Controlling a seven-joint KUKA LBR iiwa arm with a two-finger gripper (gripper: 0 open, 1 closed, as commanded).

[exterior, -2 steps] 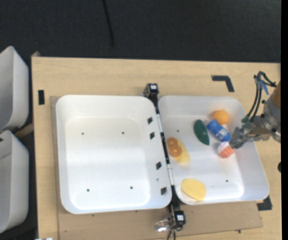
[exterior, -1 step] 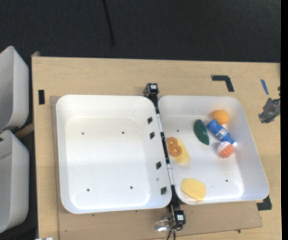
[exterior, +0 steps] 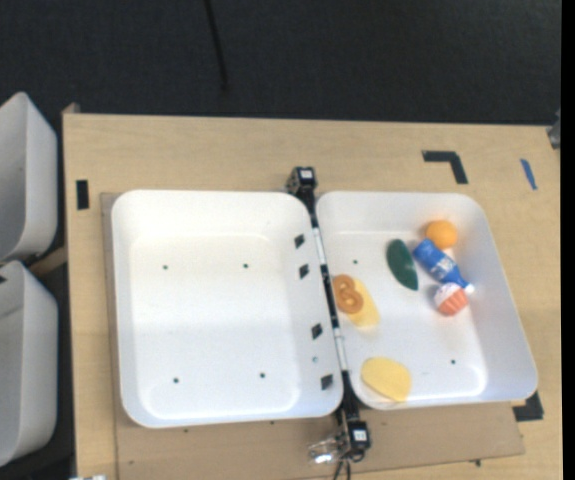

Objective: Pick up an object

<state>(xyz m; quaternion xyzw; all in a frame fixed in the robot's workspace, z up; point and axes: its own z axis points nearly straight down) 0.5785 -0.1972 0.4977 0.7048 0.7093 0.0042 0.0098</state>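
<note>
Stock on the table (exterior: pixel 217 148): two white bins side by side. All candidates lie in the right bin (exterior: pixel 497 358).

- Orange ball (exterior: pixel 442 233), far corner, touching the blue bottle (exterior: pixel 433 259).
- Dark green piece (exterior: pixel 401 264), just beside the bottle.
- Orange-and-white item (exterior: pixel 451 297), touching the bottle's near end.
- Orange ring on a pale yellow piece (exterior: pixel 352 299), near the dividing wall.
- Yellow oval (exterior: pixel 385 378), near rim, well apart from the rest.

Fingers: state cannot be told.

You would do best to take the yellow oval: nothing crowds it. Descend straight, straddling its narrow axis, and mind the rim.
</note>
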